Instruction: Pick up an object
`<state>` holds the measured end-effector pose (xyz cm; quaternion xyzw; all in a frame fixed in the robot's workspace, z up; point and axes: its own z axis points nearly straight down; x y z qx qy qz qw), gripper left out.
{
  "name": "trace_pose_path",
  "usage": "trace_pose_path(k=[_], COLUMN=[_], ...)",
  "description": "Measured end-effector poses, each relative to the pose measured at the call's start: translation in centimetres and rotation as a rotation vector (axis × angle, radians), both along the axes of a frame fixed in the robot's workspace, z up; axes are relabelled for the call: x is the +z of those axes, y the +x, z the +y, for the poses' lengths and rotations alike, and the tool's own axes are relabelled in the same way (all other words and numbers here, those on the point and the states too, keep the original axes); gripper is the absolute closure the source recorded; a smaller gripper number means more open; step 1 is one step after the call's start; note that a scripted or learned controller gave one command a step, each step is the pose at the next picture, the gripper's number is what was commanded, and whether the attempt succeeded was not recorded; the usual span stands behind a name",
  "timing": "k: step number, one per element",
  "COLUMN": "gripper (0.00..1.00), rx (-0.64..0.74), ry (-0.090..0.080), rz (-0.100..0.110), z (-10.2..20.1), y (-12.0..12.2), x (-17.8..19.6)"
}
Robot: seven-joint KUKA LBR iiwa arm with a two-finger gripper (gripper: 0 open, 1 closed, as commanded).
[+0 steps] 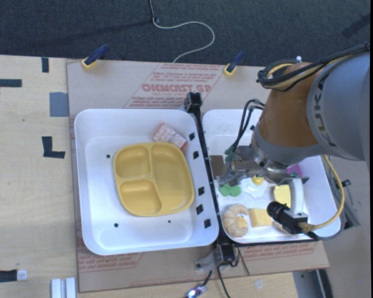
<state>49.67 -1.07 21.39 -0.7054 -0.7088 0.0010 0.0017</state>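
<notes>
A: Where was the gripper (pixel 236 177)?
B: Low in the right bin (pixel 221 124), near its left wall. I couldn't tell its state; the arm (pixel 311 113) hid much.
A: Objects?
B: A pastry (pixel 236 219) and yellow block (pixel 260 217) lay by the front edge, crowded.
A: The left bin (pixel 87 166)?
B: A yellow plate (pixel 153 179) sat mid-bin, a pink item (pixel 169 135) behind it.

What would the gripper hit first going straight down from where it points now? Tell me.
Probably the small green and white pieces lying on the right white bin's floor beneath the gripper, though depth is unclear from this slanted view.
</notes>
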Motion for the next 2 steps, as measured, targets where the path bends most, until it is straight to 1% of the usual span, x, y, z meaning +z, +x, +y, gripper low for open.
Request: trace_pose_path(k=[1,2], gripper=[1.0,1.0], rx=[-0.003,-0.003], ry=[-0.001,-0.001], rz=[0.0,-0.001], z=[-0.36,-0.15], y=[-0.3,0.12], x=[0.05,0.02])
